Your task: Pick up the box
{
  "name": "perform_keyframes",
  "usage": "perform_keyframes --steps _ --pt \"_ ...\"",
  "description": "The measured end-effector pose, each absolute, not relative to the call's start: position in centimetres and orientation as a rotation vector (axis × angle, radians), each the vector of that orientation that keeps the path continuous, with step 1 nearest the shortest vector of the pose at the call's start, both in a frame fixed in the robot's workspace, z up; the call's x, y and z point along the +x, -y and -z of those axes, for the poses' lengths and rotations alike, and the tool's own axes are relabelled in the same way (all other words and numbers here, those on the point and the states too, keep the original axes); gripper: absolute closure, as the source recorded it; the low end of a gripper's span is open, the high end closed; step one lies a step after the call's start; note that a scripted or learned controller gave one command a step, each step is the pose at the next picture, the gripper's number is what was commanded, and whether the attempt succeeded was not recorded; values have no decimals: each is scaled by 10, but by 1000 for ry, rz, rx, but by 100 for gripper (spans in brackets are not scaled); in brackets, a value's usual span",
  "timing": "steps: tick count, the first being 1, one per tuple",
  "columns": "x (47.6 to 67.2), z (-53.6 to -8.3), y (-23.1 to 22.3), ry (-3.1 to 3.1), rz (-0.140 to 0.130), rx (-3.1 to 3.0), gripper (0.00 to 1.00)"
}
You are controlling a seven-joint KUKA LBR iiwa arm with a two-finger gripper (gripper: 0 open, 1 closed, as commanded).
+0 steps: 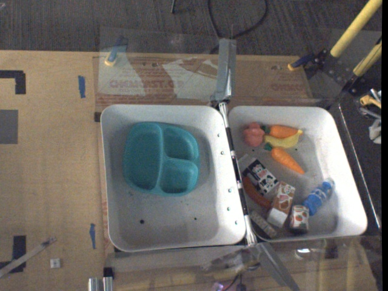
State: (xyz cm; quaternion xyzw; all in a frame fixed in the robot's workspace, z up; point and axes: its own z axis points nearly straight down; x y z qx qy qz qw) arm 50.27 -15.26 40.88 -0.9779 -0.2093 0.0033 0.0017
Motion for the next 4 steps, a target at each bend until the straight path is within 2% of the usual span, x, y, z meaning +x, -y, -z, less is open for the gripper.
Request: perform_keyframes --steps 1,2,3,4 --pt "503 -409 152 659 -12 -3068 0" --pt "504 -418 152 662 -12 -3069 100" --pt "560 -417 13 657 1 -3073 100" --pt "560 -418 14 652 1 -3074 0"
